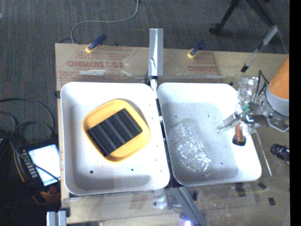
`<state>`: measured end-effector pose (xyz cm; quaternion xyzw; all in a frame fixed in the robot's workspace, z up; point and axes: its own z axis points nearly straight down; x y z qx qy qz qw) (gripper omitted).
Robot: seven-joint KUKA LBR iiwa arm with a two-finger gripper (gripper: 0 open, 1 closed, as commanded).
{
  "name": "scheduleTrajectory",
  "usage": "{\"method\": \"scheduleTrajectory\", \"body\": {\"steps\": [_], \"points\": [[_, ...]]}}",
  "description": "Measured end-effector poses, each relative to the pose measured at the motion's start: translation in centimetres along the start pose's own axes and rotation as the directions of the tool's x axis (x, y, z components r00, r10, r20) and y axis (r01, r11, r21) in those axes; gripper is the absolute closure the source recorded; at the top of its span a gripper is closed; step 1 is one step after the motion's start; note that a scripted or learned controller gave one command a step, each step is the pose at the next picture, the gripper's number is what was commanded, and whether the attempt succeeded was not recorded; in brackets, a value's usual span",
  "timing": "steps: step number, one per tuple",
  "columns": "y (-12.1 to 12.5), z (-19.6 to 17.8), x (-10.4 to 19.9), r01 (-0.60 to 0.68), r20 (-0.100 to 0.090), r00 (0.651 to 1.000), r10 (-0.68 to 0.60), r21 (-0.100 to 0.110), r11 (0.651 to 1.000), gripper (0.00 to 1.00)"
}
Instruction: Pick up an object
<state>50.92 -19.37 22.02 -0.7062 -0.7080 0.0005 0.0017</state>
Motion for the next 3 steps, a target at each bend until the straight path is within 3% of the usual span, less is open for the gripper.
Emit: {"method": "scheduleTrajectory", "body": {"steps": [1, 2, 3], "points": [[4.9, 0.4, -2.4, 0.209, 0.004, 0.978, -0.209, -0.001, 0.978, 0.00], [8.8, 1.7, -2.9, 0.316, 0.005, 0.949, -0.316, 0.000, 0.949, 0.00], [14.9, -3.7, -2.9, 0.291, 0.004, 0.957, -0.291, -0.004, 0.957, 0.00]]}}
